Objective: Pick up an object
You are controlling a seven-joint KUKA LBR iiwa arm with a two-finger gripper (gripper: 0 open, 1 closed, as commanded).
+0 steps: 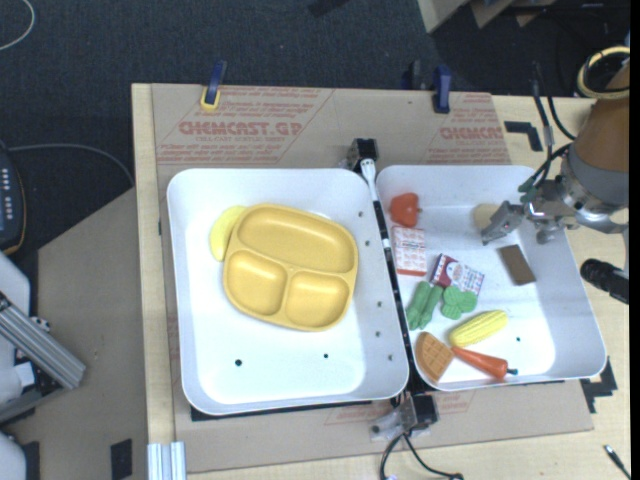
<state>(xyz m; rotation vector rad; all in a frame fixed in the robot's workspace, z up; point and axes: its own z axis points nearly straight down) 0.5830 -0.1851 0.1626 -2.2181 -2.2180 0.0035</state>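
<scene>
My gripper (pixel 522 228) hangs over the upper right part of the right bin (pixel 450 190), open, with nothing between its fingers. A flat brown block (pixel 516 264) lies just below it on the bin floor. Further left in that bin are a red tomato-like piece (pixel 404 209), a white and red packet (pixel 408 249), a small printed box (pixel 458 273), green vegetable pieces (pixel 425 303), a yellow corn cob (pixel 478 326), an orange carrot (pixel 482 362) and a tan waffle piece (pixel 433 355).
The left bin (pixel 190 308) holds a yellow divided plate (pixel 290 268) with a small yellow item (pixel 222 230) tucked at its left edge. The two bins meet along a raised rim (pixel 385 268). The arm's grey wrist (pixel 600 183) stands over the right bin's right side.
</scene>
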